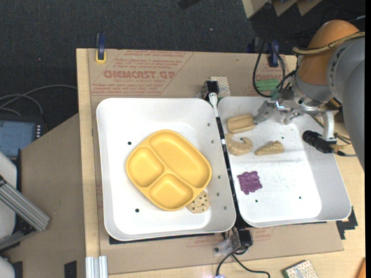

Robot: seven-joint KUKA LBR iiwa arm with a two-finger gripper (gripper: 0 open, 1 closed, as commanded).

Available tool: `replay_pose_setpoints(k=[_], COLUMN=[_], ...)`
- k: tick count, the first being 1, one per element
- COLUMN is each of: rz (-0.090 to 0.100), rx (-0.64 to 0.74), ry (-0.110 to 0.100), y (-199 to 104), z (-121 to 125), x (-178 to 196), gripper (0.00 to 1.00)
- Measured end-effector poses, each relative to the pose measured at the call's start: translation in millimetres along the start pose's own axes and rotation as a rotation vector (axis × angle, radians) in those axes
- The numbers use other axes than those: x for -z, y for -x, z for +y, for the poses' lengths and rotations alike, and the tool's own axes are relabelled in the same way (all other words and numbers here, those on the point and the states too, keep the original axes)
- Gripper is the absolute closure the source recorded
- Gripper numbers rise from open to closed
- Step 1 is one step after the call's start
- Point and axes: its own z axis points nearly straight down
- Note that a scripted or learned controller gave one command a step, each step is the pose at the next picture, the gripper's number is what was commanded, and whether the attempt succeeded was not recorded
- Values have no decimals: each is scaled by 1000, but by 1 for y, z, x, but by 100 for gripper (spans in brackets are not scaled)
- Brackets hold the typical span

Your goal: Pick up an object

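The arm came in from three o'clock, its gripper [277,110] low over the top edge of the right bin [324,204]. From where I stood I could not tell whether it was clenched or released; nothing showed caught in it.

Nearest to it lay a tan bar of food [240,123], just beside the tip at about eight o'clock from it, long axis running nearly level from nine to three with the right end a shade higher. To my eye that was the likely target, and the approach would need to cross that long axis, not run along it. A little further on, at about seven o'clock from the bar, sat a curled tan piece [240,146], and at five o'clock a wedge-shaped one [269,149]. A purple clump [250,182] lay toward six o'clock, well apart.

The left bin [116,207] held a yellow divided plate [168,169] with a speckled biscuit [199,203] touching its lower rim.
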Motion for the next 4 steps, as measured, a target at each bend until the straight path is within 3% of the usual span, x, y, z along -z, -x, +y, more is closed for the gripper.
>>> replay_pose_setpoints(k=[1, 2, 4], rz=[4, 2, 0], rx=[3, -2, -4], ry=[-7, -5, -2], y=[-75, -64, -8], z=[-1, -2, -1], x=[0, 0, 0], gripper=[0, 0, 0])
